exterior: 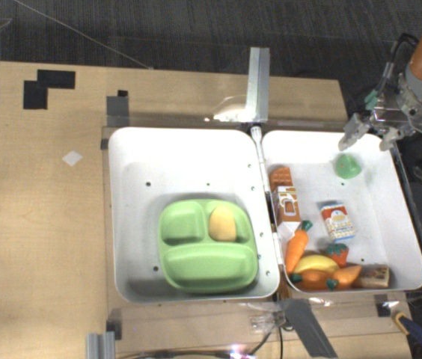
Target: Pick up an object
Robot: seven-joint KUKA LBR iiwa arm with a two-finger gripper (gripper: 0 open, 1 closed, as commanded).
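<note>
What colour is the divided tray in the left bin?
Light green, seen in the camera view.

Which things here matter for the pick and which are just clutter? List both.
Likely in play:
gripper, above the right bin's far end
green ball, nearest below it

Lying about:
green divided plate
yellow fruit on that plate
carrot
banana
small carton

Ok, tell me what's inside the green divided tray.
The green divided tray holds one yellowish round piece in its upper right compartment. The other two compartments show bare green. Whatever lies under the tray is covered.
</note>
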